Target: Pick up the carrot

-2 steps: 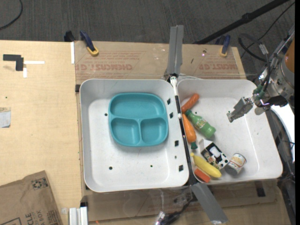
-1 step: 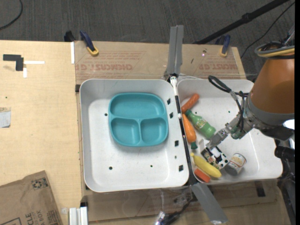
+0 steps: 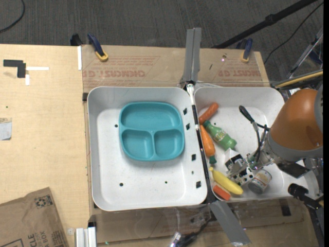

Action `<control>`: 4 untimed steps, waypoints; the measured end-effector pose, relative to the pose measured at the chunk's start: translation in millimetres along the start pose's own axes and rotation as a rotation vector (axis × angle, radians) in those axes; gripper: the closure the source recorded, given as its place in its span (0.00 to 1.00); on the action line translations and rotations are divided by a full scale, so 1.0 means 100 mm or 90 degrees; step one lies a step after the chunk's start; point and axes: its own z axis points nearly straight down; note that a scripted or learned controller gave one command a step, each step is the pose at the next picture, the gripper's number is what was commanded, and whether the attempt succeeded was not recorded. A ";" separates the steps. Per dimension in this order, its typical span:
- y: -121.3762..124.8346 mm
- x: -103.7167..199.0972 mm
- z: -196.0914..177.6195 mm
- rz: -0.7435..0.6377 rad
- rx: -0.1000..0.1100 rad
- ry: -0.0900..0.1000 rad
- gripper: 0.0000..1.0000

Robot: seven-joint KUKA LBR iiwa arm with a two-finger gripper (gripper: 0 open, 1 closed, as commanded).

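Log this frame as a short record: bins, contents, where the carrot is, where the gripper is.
left bin: holds a teal divided plate
right bin: carrot, green bottle, banana, small can, other toy food
carrot: lying along the bin's left wall, beside the green bottle
banana: near the front wall
gripper: low in the right bin, between banana and can, apart from the carrot
carrot picked: not yet
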 end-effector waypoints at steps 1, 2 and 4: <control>0.00 -0.03 -0.73 -0.024 0.000 0.000 0.00; 0.81 -0.17 -0.03 -0.160 0.000 0.000 0.00; 1.05 -0.36 -0.01 0.000 -0.001 -0.002 1.00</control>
